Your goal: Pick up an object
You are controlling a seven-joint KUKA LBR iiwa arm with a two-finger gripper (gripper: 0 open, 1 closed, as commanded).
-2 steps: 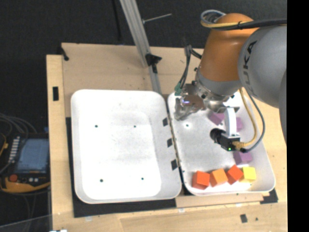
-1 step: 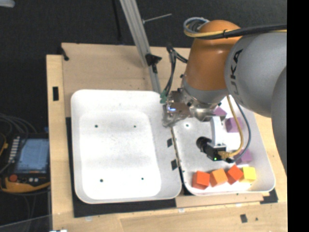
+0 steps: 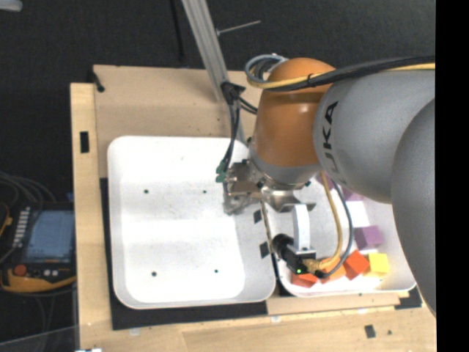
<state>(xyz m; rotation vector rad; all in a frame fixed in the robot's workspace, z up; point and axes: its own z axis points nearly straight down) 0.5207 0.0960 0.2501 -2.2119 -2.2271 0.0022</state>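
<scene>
Small blocks lie in the right bin (image 3: 344, 288) near its front edge: a purple block (image 3: 370, 235), an orange block (image 3: 357, 265), a yellow block (image 3: 379, 262) and a small orange-red piece (image 3: 308, 278). The grey arm with its orange band (image 3: 293, 116) hangs over the right bin and hides most of it. My gripper (image 3: 236, 191) sits low at the right edge of the left bin (image 3: 132, 218), above the divide between the two bins. It is to the left of the blocks and apart from them. I see nothing held in it.
A pale metal post (image 3: 205, 35) slants up from the back of the bench, behind the arm. A small screen device (image 3: 47, 237) with cables sits off the bench at the left. The wooden bench edge (image 3: 84, 196) frames both bins.
</scene>
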